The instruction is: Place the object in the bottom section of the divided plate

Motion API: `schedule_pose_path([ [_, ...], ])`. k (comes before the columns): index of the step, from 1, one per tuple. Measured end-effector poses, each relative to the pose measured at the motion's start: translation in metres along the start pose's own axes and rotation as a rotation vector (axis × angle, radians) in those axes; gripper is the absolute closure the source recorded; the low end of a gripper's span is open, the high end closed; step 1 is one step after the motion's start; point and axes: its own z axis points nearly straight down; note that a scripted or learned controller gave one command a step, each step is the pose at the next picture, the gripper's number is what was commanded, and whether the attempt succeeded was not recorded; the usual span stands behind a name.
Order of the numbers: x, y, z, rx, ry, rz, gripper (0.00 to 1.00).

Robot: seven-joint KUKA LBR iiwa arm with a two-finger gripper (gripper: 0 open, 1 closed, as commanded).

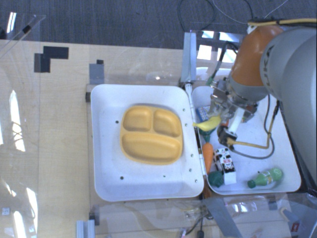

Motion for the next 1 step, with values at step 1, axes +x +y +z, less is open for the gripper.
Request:
schedule_pose_path([
  [1,0.0433,-0.0669,-0.0511,0.0,0.0,-0.15,1.0],
])
